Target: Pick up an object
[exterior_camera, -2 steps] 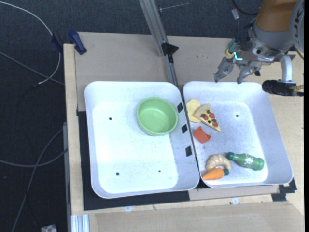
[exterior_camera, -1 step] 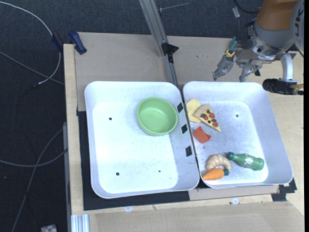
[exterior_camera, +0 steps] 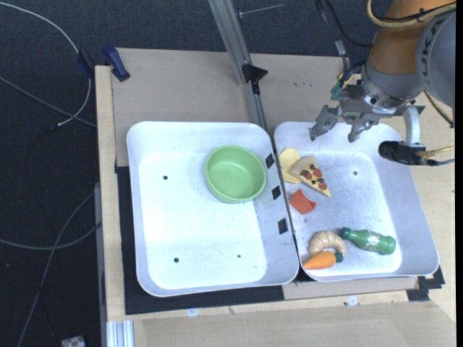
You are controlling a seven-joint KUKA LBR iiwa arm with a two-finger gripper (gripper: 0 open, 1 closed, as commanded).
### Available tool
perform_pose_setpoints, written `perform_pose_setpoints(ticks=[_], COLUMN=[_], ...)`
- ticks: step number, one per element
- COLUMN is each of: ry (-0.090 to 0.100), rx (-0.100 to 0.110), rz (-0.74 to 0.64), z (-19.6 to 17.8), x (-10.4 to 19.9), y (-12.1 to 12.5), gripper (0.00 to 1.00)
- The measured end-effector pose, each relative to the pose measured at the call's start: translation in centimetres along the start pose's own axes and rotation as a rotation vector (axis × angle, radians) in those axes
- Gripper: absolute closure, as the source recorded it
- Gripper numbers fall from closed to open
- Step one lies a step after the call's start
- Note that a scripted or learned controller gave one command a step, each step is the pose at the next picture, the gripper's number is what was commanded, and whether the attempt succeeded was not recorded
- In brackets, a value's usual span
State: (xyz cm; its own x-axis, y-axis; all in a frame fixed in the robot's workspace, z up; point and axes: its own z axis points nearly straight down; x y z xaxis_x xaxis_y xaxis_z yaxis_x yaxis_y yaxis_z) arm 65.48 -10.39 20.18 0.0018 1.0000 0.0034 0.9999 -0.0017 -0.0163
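Pincer (exterior_camera: pixel 340 127) spread wide, gripping nothing, above right white shallow bin's (exterior_camera: pixel 402 215) far rim. Below, well apart: triangular pizza slice toy (exterior_camera: pixel 312 176), green plastic bottle (exterior_camera: pixel 370 241), orange carrot (exterior_camera: pixel 320 261).

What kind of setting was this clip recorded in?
Probably a robotics lab's grasping bench: a wooden bench bears two white bins, the right bin holding toy food such as a pizza slice and green bottle, with an open gripper above.

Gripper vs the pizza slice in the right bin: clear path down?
Probably yes. The gripper hangs open above the right bin's far edge; the pizza slice lies just below it in the image, uncovered, though it touches the yellow piece.
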Motion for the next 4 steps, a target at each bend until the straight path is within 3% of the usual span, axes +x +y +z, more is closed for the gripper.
perform_pose_setpoints(ticks=[2,3,4], ry=[0.000,0.002,-0.003], rx=[-0.002,-0.008,-0.025], rz=[-0.001,0.000,-0.003], z=[9.4,7.7,1.0], x=[-0.4,-0.3,0.2], y=[0.7,0.9,1.0], gripper=[0.00,1.00,1.00])
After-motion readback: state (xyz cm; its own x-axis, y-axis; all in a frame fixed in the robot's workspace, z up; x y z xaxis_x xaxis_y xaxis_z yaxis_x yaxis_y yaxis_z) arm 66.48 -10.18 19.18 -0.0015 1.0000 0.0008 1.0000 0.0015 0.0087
